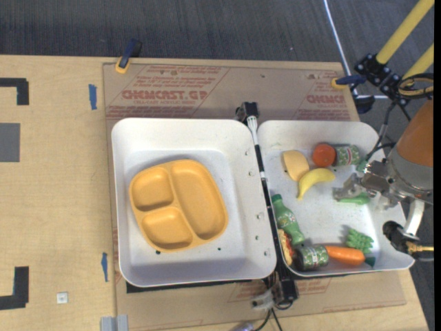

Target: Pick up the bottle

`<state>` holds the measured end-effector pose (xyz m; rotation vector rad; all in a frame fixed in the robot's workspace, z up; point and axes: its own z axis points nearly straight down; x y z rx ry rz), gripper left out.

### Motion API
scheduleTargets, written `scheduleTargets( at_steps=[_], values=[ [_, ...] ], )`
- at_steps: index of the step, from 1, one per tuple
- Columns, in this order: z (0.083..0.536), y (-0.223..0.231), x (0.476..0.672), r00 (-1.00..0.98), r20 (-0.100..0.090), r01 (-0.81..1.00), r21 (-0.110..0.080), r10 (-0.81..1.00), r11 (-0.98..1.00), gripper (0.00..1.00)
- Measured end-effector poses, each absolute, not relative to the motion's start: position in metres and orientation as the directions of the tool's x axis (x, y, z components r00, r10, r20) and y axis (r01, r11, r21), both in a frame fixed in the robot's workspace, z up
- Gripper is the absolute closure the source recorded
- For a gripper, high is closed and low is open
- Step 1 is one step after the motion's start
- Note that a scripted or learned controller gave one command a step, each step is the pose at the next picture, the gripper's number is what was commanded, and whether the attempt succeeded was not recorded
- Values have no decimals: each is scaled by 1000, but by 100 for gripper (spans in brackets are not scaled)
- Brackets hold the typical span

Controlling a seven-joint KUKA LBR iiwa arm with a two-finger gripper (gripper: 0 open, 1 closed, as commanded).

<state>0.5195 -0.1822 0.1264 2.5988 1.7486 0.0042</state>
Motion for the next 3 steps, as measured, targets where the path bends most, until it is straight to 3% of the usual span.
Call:
scheduleTargets(
  at_steps=[1,2,3],
  values=[
    [89,-194,526,647,18,763,-12,762,-647,0],
    [86,-154,480,769,2,639,3,639,-769,0],
    [85,-192,563,881,-2,473,-8,473,-881,0]
  ],
)
